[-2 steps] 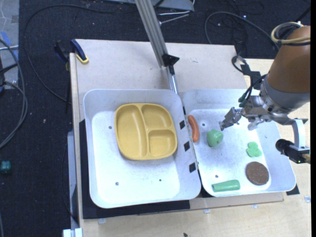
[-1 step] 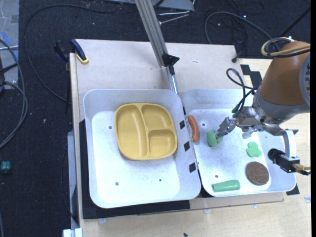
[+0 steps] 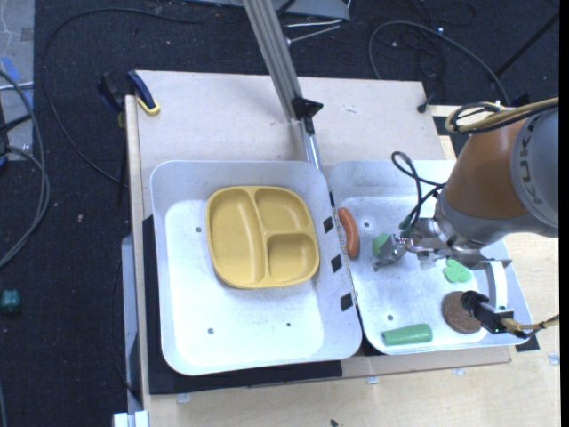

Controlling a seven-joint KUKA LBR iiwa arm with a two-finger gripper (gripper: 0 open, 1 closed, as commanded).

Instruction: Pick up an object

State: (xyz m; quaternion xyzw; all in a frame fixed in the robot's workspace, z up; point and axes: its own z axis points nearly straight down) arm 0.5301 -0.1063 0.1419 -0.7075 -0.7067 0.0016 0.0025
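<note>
The right bin (image 3: 373, 185) holds several small objects. An orange sausage (image 3: 348, 232) lies by its left wall. A small green piece (image 3: 381, 241) sits just right of the sausage, and my gripper (image 3: 389, 254) is low over the bin floor, right up against that piece. A pale green piece (image 3: 457, 272) lies partly under the wrist. Near the bin's front are a brown round disc (image 3: 459, 313) and a green cylinder (image 3: 407, 334) lying on its side.
The left bin (image 3: 178, 265) carries a yellow divided plate (image 3: 262, 236). A grey metal pole (image 3: 280, 56) slants down to the gap between the bins. The arm's orange wrist band (image 3: 484, 181) hangs over the right bin's right half, trailing black cables.
</note>
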